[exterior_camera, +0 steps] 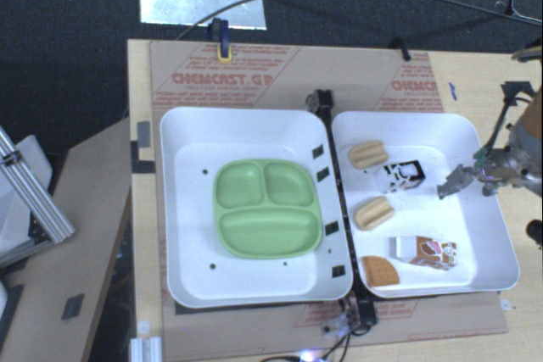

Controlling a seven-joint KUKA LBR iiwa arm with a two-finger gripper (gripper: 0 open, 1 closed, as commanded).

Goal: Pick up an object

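Two shallow white plastic bins sit side by side on our counter [144,208]. We see a smooth green divided plate [268,208] in the left bin [182,182]. The right bin [484,242] holds two rounded tan rolls [368,154] [373,213], a black-and-white piece [401,175], a printed packet [428,252] and a flat orange-brown wafer [380,270]. Our gripper [450,185] hovers at frame right, holding nothing; its opening we cannot tell. Dark carpet lies beyond.
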